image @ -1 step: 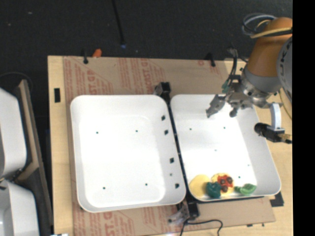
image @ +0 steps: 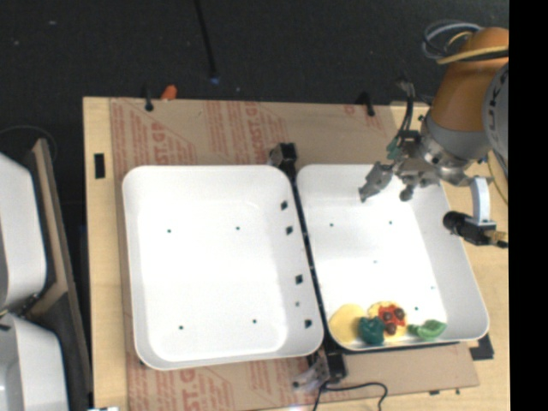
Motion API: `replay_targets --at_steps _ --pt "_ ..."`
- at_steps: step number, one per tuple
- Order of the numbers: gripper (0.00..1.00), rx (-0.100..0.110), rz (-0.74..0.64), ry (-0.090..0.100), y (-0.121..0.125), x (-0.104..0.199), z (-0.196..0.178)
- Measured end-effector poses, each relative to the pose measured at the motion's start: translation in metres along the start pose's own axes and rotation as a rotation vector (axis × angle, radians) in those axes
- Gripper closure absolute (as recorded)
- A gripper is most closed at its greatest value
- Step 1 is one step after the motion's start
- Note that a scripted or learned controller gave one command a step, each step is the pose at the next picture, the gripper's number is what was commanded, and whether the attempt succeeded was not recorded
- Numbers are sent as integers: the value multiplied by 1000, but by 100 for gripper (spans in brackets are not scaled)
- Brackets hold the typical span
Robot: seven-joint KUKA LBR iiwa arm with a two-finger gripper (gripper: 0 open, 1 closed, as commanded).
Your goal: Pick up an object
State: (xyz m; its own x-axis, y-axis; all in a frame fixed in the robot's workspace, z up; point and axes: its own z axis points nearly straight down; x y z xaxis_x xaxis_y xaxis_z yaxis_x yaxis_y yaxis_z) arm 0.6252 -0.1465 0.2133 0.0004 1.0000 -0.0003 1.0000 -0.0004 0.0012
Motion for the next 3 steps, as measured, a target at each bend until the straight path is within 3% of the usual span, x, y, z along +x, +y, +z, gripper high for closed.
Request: replay_targets --at_steps 2,3 --pt "0 5 0 1 -10 0 111" --pt "100 -1 2 0 -9 -1 97"
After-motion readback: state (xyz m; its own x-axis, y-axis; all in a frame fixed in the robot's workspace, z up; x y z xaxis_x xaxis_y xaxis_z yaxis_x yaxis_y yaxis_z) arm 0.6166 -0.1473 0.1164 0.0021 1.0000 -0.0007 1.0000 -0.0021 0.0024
